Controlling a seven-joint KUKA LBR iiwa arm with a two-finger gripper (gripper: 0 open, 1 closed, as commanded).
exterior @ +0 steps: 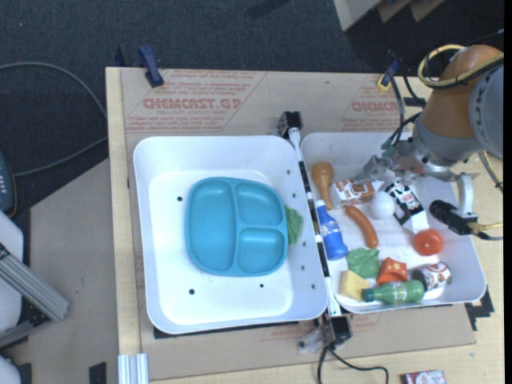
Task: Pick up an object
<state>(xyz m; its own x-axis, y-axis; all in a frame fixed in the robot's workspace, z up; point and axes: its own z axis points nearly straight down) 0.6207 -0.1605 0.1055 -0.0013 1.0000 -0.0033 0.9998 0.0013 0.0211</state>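
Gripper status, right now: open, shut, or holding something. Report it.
Gripper: cannot tell. It sits low over the back of the right bin, near the small packet, with nothing visibly held.

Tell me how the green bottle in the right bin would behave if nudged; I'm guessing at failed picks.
The green bottle lies on its side, so it would probably roll rather than tip. Its glossy, rounded body looks slippery for two fingers. The yellow block and the red and white can crowd it, so a push would likely shift those too.

Blue tray [237, 226], red ball [428, 242], green bottle [394, 294]
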